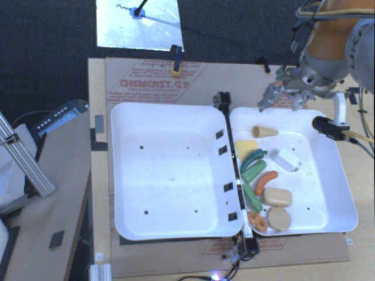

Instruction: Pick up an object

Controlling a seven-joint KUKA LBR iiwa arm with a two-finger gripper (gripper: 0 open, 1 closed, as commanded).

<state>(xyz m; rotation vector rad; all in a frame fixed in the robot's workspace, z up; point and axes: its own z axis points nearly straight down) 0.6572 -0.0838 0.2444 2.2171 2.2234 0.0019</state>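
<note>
The right bin (337,174) holds several toy foods along its left side. A tan cone (265,132) lies near the back, with a yellow block (246,147) and two green pods (252,163) in front of it. Further forward are a red sausage (266,180), a tan loaf (277,196), a round tan piece (279,218) and an orange slice (256,220). A white block (288,158) lies mid-bin. My gripper (283,102) hangs above the bin's back rim, behind the cone, open with nothing between its fingers.
The left bin (126,119) stands beside the right one, joined by a black clip strip (229,157). A shiny metal sheet (139,15) lies behind the bench. A grey rail (23,163) and a device sit off the left edge.
</note>
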